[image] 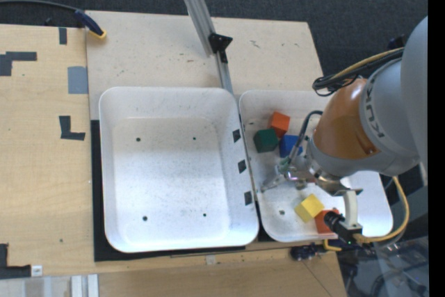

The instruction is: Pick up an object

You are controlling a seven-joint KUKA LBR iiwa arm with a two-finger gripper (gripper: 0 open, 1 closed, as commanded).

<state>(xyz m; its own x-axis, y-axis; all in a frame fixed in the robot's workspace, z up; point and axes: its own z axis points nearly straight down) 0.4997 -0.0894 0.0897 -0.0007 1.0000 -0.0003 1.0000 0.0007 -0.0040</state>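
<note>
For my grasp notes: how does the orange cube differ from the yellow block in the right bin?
The orange cube lies near the bin's far wall; the yellow block lies near its front. The orange cube sits close to the green block; the yellow block adjoins a red-orange block. Both look similar in size.

The arm's grey body point(389, 115) is cut off at three o'clock. Its wrist hides much of the right bin point(278, 219), partly covering a red block point(322, 222) at five o'clock.
</note>
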